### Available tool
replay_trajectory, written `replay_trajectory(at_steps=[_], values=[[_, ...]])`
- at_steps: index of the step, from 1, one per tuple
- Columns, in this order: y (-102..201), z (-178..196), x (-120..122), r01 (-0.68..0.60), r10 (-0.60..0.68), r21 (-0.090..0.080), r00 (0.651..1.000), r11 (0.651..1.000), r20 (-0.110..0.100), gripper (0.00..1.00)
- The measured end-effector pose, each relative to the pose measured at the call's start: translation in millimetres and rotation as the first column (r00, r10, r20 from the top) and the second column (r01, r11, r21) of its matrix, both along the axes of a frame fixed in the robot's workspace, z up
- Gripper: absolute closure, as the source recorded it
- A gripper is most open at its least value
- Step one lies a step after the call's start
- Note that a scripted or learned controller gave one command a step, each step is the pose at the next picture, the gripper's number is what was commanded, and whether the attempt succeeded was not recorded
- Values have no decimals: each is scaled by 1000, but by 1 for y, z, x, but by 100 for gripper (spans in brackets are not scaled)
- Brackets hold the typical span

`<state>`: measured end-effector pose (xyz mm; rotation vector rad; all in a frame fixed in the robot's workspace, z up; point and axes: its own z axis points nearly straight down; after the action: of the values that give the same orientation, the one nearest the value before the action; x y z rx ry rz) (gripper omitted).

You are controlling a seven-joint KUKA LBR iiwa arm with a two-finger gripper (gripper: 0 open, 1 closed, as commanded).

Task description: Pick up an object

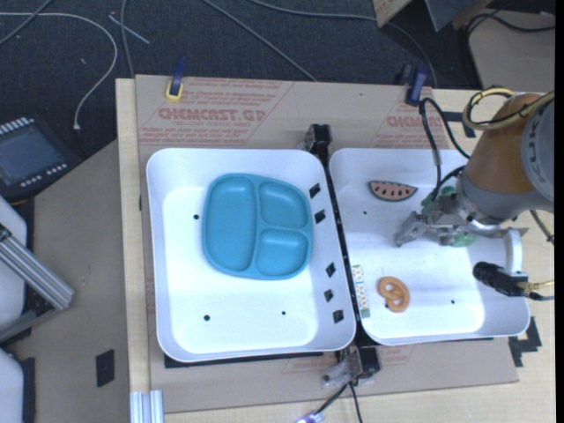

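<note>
Reading "CHEMCAST GP", the board [220, 108] underlies both bins; pincer [407, 233] grip unclear.

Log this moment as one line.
gripper: low in right bin, nothing held | watermelon slice, pretzel: right bin | blue plate: left bin

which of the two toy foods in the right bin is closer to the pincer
The watermelon slice, at the far side of the right bin, lies nearer the pincer. The pretzel sits farther off, toward the bin's near edge.
</note>
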<state>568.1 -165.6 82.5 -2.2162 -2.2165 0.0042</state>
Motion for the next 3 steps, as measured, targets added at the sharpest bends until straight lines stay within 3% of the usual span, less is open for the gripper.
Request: replay_trajectory(at_steps=[1,3], values=[[0,15,2,0,0,-2,1000,1000,8,100],[2,124,0,-1,1,-5,1000,1000,13,100]])
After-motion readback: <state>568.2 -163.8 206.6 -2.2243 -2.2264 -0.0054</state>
